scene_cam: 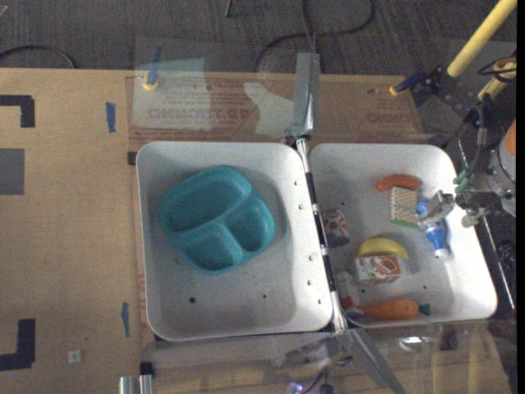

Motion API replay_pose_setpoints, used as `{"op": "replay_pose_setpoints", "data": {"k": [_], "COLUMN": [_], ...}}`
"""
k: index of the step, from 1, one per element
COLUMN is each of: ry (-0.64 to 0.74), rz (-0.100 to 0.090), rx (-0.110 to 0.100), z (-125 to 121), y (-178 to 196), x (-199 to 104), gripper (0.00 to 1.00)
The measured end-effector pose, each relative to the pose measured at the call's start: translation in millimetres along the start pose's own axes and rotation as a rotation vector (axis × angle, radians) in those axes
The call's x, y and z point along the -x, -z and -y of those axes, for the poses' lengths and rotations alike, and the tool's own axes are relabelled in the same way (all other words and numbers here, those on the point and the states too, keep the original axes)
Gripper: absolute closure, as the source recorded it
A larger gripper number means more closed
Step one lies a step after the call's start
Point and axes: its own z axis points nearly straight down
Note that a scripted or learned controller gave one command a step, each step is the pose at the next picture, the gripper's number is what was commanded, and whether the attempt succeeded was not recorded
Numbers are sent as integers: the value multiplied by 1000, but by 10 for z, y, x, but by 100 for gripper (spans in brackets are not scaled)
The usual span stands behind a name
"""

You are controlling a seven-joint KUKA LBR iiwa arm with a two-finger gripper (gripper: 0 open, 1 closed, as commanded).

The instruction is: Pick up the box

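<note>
A small pale box (404, 205) with a dotted face lies in the upper part of the right bin (476, 298). A red and white carton (379, 269) lies lower down, under a yellow banana (383, 246). My gripper (440, 204) reaches in from the right edge. It hangs just right of the small box and above a blue bottle (435, 236). Nothing shows held in it.
The right bin also holds a red sausage (398, 182), a can (335, 226) by the divider and a carrot (392, 309) near the front wall. A teal divided plate (216, 218) lies in the left bin (238, 310). Cables hang at the right edge.
</note>
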Motion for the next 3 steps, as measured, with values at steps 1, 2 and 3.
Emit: {"op": "replay_pose_setpoints", "data": {"k": [1,2,3], "ry": [-174,-310,-312], "rz": [0,4,8], "rx": [-1,11,12], "z": [-392,-758,-766], "y": [-1040,-1439,-1364], "x": [-101,-569,-555], "gripper": [0,0,100]}}
